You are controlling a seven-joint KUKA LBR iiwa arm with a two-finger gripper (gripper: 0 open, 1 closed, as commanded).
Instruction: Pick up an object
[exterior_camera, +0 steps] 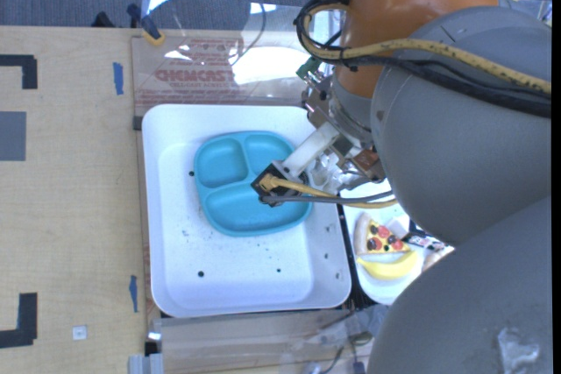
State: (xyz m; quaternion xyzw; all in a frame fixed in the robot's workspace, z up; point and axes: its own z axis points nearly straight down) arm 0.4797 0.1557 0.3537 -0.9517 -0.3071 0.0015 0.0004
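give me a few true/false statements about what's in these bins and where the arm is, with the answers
1. A blue plate lies in the bin on the view's left. True.
2. The blue plate lies upside down. False: its three compartments face up.
3. The yellow object sits on the blue plate. False: it lies in the bin on the view's right, close under the arm.
4. The end effector hangs over the right side of the bin on the view's left, near the blue plate's right edge. True.
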